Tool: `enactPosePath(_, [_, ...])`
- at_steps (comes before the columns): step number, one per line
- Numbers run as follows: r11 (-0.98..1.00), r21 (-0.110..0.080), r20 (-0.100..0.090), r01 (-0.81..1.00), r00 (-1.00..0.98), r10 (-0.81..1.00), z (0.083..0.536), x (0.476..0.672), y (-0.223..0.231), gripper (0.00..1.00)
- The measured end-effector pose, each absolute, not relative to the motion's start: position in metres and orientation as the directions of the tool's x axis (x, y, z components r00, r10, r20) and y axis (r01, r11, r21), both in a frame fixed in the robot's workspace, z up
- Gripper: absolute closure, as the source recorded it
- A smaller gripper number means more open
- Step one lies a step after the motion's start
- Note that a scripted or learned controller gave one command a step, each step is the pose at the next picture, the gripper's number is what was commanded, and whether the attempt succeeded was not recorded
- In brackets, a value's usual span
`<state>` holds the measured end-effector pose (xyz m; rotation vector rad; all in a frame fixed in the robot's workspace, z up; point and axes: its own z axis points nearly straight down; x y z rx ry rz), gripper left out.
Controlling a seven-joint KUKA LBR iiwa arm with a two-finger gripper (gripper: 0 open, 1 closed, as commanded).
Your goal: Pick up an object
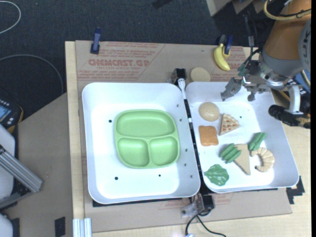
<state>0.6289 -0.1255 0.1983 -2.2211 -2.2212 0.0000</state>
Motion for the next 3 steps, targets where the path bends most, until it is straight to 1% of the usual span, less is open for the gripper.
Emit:
enactPosePath(1, [0.002,0.011,-0.003,1.0,-0.002,1.0,0.356,0.613,-0.122,0.0])
enactPosePath(2, [0.004,0.013,-0.002,1.0,-0.004,1.0,0.485,0.614,-0.086,0.0])
enactPosePath(3, [0.001,0.007,-0.003,1.0,-0.001,1.0,0.489,0.614,-0.088,1.0])
